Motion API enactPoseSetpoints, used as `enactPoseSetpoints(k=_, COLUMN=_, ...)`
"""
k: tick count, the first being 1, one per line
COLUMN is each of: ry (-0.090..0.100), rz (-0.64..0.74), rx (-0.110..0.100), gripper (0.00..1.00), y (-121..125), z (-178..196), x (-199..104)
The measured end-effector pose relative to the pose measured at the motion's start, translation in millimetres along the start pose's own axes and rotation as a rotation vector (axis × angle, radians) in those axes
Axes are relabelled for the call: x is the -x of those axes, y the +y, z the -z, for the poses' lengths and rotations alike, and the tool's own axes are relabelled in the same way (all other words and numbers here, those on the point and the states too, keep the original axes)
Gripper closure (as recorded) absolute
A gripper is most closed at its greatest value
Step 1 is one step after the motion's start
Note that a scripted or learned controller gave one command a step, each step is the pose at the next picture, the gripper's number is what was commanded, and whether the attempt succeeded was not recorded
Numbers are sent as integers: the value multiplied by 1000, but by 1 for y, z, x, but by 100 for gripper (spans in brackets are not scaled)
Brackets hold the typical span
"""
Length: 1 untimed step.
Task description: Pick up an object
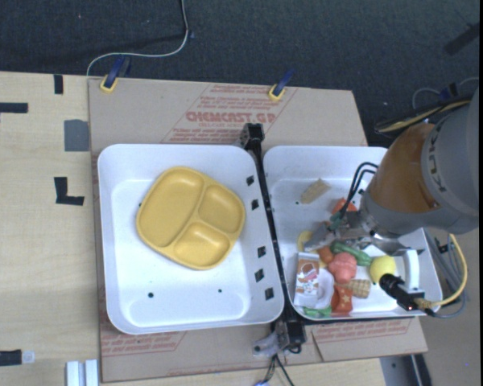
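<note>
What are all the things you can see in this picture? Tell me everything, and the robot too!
Shallow white plastic bins: two, white, side by side on the cardboard.
Yellow divided plastic plate: one, yellow, in the left bin.
Small tan wedge-shaped piece: one, tan, upper part of the right bin.
Red and white flat packet: one, near the right bin's front edge.
Pile of small toy foods: count unclear; red, green, pink, orange, yellow; right bin, under the arm.
Brown cardboard sheet: one, under both bins.
Clips: two, yellow and blue, on the cardboard's far edge.
Grey robot arm: one, orange band, over the right bin.
Gripper: one, down among the toys.
</note>
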<state>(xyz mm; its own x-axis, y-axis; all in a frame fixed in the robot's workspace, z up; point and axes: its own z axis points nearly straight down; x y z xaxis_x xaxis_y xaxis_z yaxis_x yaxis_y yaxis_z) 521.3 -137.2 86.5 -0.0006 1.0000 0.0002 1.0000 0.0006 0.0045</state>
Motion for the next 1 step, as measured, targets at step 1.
enactPoseSetpoints(k=1, ry=-1, rz=2, rx=-3, gripper=0, y=39, z=-1, x=-3)
